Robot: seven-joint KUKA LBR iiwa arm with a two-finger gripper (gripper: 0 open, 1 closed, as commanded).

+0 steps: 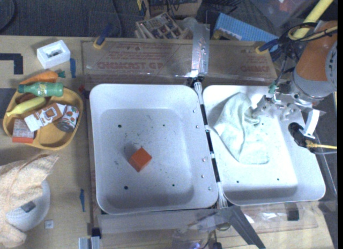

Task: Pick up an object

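Observation:
A white cloth (pixel 239 130) lies crumpled in the right bin (pixel 278 183), drawn up into a peak at its upper right. My gripper (pixel 253 114) reaches in from the right and sits at that peak, its fingers shut on a fold of the cloth. The grey arm with its orange band (pixel 316 66) stands over the bin's right rim. An orange cube (pixel 140 159) rests on the floor of the left bin (pixel 107 108), well away from the gripper.
A yellow bowl (pixel 59 141) holding a green bottle, a banana and packets sits left of the bins. A beige cloth (pixel 27 189) lies at the lower left. A yellow cable (pixel 321 146) hangs by the right bin's right rim.

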